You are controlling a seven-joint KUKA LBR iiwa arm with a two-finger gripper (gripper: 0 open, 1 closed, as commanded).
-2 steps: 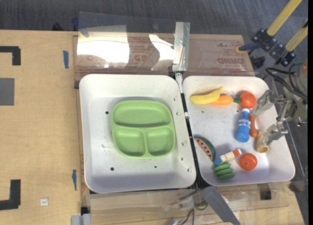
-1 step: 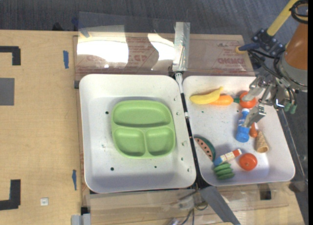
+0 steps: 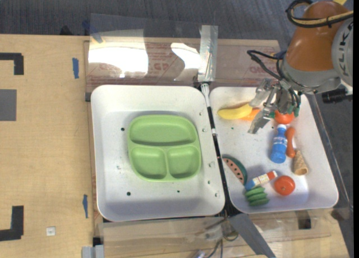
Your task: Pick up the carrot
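Gripper (image 3: 262, 118) hung in the right white bin's (image 3: 320, 192) far part, silvery fingers spread, a slim orange plastic carrot (image 3: 261, 118) apparently between them beside the yellow banana (image 3: 235, 113). You probably needed closure, then lift.

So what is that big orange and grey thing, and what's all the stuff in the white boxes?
It's a robot arm, photographed from one camera above the bench. Its metal gripper hangs over the right white bin, by a yellow toy banana and a small orange carrot piece. That bin also holds a blue bottle, a red tomato, an ice-cream cone and a watermelon slice. The left white bin holds a green divided plate. I can't tell whether anything is held.
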